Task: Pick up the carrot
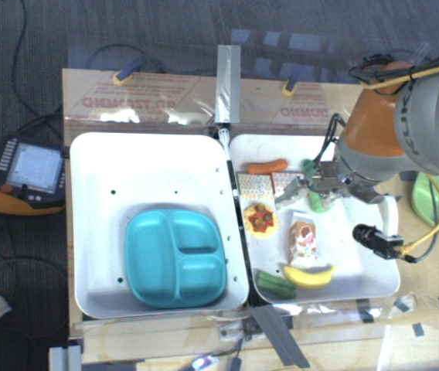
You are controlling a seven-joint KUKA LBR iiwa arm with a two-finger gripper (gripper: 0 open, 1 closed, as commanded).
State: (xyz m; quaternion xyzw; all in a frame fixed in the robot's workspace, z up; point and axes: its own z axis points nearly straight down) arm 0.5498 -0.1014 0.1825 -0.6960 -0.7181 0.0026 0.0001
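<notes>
Because the carrot [267, 166] lies at the far edge of the right bin [374, 280], long axis running across the bin, the end effector [314, 189] sits just right of it and slightly nearer; whether its grip is open I cannot tell.

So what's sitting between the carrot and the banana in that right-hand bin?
In the camera view, from the carrot down toward the banana: two small patterned packets, a round yellow piece with red bits, and a small carton just above the banana.
</notes>
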